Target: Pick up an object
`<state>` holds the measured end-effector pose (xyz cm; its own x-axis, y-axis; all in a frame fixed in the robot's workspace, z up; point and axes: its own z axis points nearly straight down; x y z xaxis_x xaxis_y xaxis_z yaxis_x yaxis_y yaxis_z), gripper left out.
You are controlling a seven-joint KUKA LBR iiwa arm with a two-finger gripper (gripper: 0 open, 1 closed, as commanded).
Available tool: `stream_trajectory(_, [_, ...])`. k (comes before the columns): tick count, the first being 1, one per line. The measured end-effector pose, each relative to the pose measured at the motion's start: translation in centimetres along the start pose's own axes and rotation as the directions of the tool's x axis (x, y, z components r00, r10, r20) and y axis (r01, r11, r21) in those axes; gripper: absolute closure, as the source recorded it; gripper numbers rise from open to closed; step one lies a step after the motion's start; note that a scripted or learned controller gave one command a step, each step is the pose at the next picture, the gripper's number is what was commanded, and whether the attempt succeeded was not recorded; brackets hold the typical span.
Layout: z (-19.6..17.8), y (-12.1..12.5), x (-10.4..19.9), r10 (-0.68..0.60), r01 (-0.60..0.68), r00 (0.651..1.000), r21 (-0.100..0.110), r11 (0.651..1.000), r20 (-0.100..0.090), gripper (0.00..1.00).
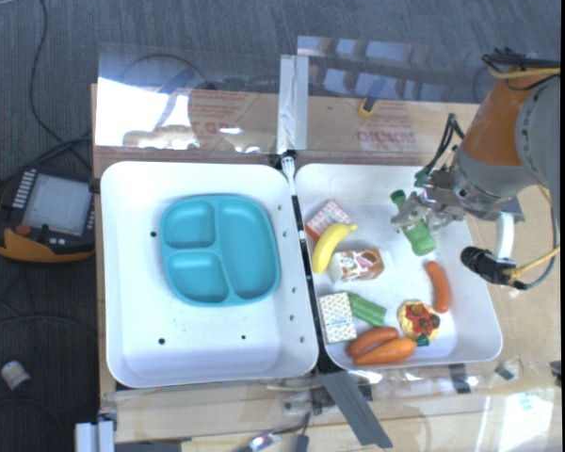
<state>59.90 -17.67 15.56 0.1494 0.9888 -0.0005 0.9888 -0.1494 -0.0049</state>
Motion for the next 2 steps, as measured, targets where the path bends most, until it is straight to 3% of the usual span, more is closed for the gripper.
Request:
stream_trajectory(1, [6.2, 1.2, -2.5, -0.118, 0.118, 0.993, -0.001, 0.993, 0.001, 1.00])
stream_trajectory(2, [-5.6, 0.2, 0.0, -0.069, 0.069, 0.998, -0.001, 0.998, 0.002, 1.00])
